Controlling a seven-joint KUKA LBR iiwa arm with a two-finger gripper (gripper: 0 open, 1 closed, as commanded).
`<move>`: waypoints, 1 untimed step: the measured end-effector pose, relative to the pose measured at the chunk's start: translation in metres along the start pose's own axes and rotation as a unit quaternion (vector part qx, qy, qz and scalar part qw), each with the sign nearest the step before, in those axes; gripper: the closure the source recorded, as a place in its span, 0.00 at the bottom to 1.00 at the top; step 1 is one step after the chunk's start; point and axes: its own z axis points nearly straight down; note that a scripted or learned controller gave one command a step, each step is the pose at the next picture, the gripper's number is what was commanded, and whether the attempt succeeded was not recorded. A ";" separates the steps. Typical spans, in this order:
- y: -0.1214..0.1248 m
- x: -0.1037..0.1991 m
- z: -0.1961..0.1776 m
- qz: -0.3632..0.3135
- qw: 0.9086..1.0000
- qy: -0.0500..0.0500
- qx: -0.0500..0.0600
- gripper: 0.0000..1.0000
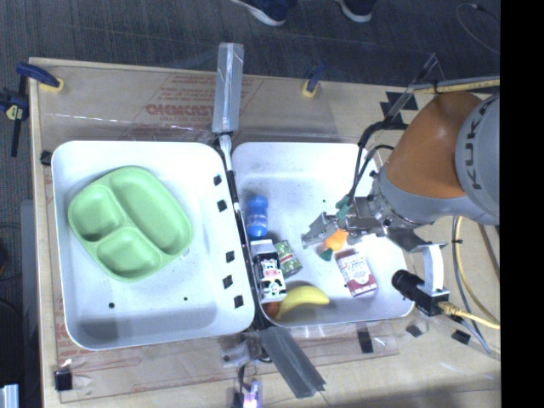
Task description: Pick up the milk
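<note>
1. The grey KUKA arm (pixel 442 164) is reaching in from the right, its orange band sitting over the right bin's far right corner.
2. The left bin (pixel 85 313) is holding a green divided plate (pixel 129 220) toward its far left side.
3. The right bin (pixel 289 164) is carrying the clutter, mostly along its left wall and near edge.
4. The gripper (pixel 327 228) is hanging over the middle of the right bin, just beside a small orange item (pixel 335 240); I cannot tell whether the claw is spread or closed, and nothing is visibly sitting in it.
5. A red-and-white carton (pixel 357 274) is lying just near of the gripper, to its right.
6. A blue bottle (pixel 256 215) is lying against the left wall.
7. The milk (pixel 271 277), a small cow-patterned carton, is standing against the left wall, nearer than the bottle and well left of the gripper.
8. A yellow banana (pixel 303 298) is touching the milk's near right side, and a small green packet (pixel 286 258) is crowding its far right.
9. Likely trouble: the claw is sitting closer to the orange item and the red carton, so it could be closing on the wrong thing; at the milk, the wall, banana and packet are leaving little room for a finger.
</note>
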 end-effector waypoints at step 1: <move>-0.010 0.042 0.102 0.004 1.000 -0.001 -0.002 0.00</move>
